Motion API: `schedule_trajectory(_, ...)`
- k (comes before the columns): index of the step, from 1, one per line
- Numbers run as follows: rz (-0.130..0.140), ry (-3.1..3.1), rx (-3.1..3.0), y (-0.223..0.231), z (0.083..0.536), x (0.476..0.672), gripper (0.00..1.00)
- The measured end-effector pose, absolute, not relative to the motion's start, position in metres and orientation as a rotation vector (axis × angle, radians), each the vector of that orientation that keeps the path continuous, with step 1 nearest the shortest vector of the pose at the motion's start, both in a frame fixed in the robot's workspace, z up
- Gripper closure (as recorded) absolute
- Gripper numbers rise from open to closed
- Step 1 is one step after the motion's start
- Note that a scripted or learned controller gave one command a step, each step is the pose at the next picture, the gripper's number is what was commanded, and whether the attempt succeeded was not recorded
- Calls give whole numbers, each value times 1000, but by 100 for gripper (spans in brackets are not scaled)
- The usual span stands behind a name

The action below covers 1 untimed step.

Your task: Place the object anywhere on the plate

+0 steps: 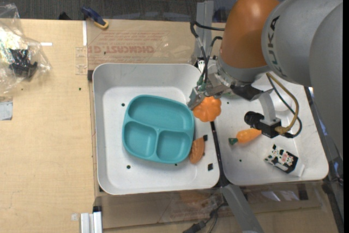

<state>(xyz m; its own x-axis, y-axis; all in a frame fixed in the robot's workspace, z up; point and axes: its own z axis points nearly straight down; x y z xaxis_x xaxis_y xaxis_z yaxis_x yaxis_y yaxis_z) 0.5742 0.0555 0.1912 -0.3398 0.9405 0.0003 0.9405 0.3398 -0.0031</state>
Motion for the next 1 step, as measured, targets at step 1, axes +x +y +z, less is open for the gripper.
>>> schedule_trajectory(1,4,-2569,-1806,55,191,574,0)
